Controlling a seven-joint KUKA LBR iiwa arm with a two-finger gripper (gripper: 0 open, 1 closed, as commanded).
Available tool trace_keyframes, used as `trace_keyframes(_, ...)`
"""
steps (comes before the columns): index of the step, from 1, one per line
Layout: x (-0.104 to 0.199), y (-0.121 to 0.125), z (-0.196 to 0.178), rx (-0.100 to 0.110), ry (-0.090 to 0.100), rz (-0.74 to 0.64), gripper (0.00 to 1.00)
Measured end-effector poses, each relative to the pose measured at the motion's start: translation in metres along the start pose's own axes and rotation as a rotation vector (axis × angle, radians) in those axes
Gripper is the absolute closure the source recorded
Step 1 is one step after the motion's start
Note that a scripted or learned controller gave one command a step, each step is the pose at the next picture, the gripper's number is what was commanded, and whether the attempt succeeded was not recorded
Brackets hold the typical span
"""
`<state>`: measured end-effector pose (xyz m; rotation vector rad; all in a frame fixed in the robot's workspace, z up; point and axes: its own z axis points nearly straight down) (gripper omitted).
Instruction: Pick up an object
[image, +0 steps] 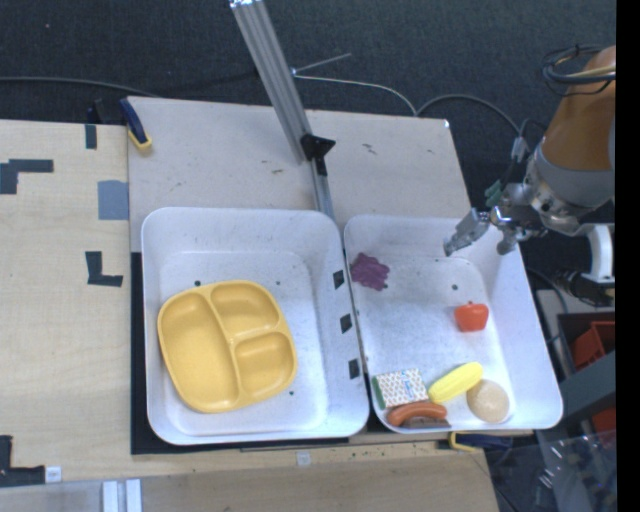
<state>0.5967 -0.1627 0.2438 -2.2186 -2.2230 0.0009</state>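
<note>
The tool (487, 235), fingers spread, hangs over the right bin (520, 300) with six items; one yellow tray (228, 345) fills the left.

Cut off, overlapped or too small to read

The arm (580, 130) leaves the picture at its top right, so only its wrist end above the gripper (484, 234) shows. Well below the gripper, the reddish sausage-shaped thing (416, 412) is partly hidden by the bin's (522, 300) front rim, and the print on the small patterned packet (399, 385) just above it is too fine to read.
</note>
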Motion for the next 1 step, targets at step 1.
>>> trace_keyframes(1, 0.0009, 0.0004, -0.0099, 0.000, 0.000, -0.002, 1.00)
